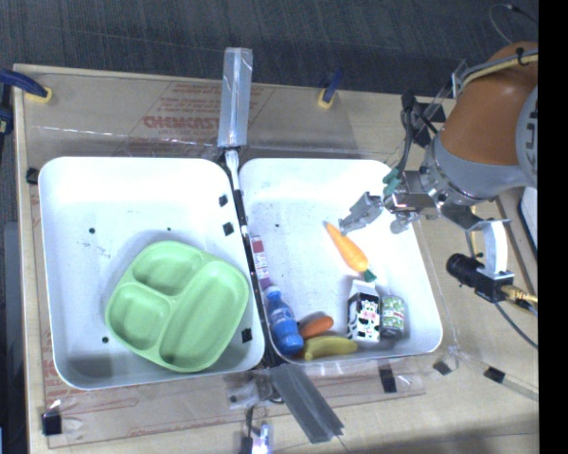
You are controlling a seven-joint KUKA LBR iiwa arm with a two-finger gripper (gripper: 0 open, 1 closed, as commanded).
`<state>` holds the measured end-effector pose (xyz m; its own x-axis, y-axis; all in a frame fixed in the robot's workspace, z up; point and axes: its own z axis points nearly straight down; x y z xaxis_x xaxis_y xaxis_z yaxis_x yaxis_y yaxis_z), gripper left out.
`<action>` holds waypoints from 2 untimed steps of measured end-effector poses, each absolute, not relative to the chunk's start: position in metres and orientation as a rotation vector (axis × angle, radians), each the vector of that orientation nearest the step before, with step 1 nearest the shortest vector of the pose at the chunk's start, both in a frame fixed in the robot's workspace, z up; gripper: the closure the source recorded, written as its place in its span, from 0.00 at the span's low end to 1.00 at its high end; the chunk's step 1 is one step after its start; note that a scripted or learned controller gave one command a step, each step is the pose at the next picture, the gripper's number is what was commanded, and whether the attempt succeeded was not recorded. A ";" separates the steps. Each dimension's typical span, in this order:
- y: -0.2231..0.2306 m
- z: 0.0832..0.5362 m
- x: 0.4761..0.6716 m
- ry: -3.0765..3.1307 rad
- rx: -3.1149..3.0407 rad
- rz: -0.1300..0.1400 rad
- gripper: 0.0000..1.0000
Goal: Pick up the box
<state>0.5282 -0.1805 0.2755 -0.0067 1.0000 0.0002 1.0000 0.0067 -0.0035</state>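
The box (363, 315) is a small white carton with black cow patches, standing near the front of the right bin (293, 206). My gripper (374, 216) hovers over the bin's back right part, above and behind the box and well apart from it. It is open with nothing between its fingers. An orange carrot (348, 249) lies between the gripper and the box.
A small can (392, 315) stands against the box's right side. A banana (329, 347), a sausage (314, 325) and a blue bottle (282, 320) crowd the bin's front left. In the left bin (76, 206) lies a green divided plate (178, 305).
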 end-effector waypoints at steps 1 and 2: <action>-0.115 0.125 0.619 -2.220 -2.224 0.003 0.00; -0.108 0.101 0.595 -2.322 -2.162 -0.002 0.00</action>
<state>0.5953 -0.1078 0.1014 -0.0712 0.9972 -0.0218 0.9972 0.0717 0.0224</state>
